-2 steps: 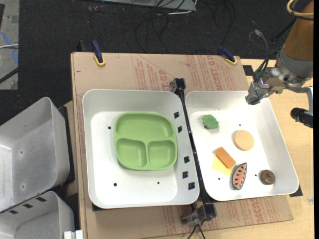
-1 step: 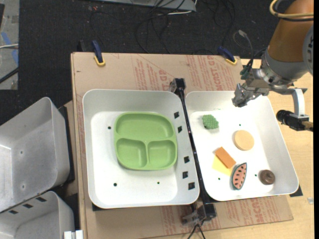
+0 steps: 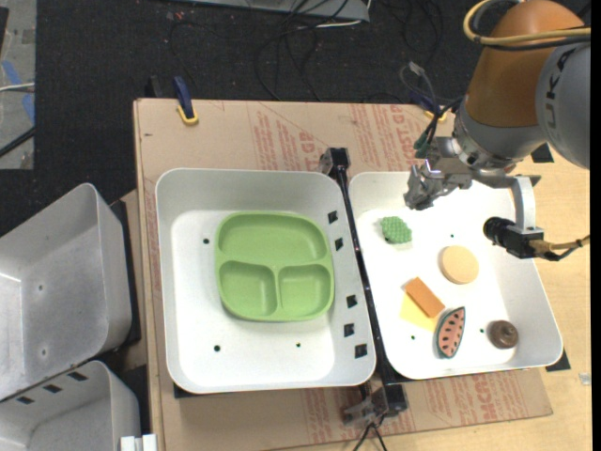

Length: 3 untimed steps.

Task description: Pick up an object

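The arm (image 3: pixel 526 73) is reaching in over the right bin (image 3: pixel 535 299), its gripper (image 3: pixel 420 195) hanging above the bin's far left corner; how the claw is set, I cannot tell. A green scrubber (image 3: pixel 395 230) is lying just below it, near the bin's left edge. A round tan cookie (image 3: pixel 459 265) is sitting mid-bin. An orange block (image 3: pixel 423 298) is resting on a yellow wedge (image 3: pixel 414 312), with a watermelon slice (image 3: pixel 450 332) and a brown donut (image 3: pixel 502 334) along the near edge. The left bin (image 3: pixel 188 346) is holding a green divided plate (image 3: pixel 275 267).
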Each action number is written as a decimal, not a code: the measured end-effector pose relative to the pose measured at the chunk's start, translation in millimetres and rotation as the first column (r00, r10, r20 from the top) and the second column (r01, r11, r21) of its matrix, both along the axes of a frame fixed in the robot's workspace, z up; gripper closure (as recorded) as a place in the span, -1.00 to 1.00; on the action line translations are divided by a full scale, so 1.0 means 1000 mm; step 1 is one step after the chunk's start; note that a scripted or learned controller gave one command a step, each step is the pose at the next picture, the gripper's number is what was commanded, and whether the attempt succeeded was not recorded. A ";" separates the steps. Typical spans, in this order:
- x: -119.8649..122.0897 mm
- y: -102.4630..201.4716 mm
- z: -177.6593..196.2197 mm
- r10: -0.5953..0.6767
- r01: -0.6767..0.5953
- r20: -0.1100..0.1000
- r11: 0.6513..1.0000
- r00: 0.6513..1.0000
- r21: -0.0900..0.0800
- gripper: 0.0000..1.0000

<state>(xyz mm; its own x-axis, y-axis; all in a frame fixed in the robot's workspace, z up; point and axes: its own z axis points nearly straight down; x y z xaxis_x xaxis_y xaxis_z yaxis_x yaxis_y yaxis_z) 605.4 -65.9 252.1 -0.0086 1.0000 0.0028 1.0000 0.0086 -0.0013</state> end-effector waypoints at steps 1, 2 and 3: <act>-0.012 0.048 -0.014 -0.001 0.001 -0.002 1.000 1.000 -0.001 1.00; -0.036 0.097 -0.027 -0.001 0.001 -0.003 1.000 1.000 -0.001 1.00; -0.065 0.148 -0.021 0.000 0.000 -0.002 1.000 1.000 0.000 1.00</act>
